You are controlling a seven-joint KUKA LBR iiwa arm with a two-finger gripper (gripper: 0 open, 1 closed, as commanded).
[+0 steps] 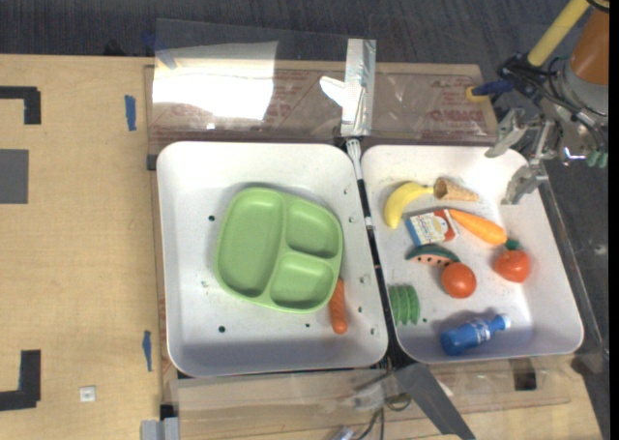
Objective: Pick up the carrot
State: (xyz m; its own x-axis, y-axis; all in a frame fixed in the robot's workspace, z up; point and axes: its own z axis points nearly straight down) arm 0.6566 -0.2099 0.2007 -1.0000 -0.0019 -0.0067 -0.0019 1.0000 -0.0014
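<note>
The carrot, orange and tapered, lies in the right bin near its far right side, between a small printed box and a red tomato with a green stalk. My gripper hangs over the bin's far right corner, above and to the right of the carrot and apart from it. Its two fingers stand open with nothing between them.
The right bin also holds a banana, a cone-shaped piece, a watermelon slice, a second tomato, a green ribbed piece and a blue bottle. The left bin holds a green divided plate and an orange-red sausage-shaped piece.
</note>
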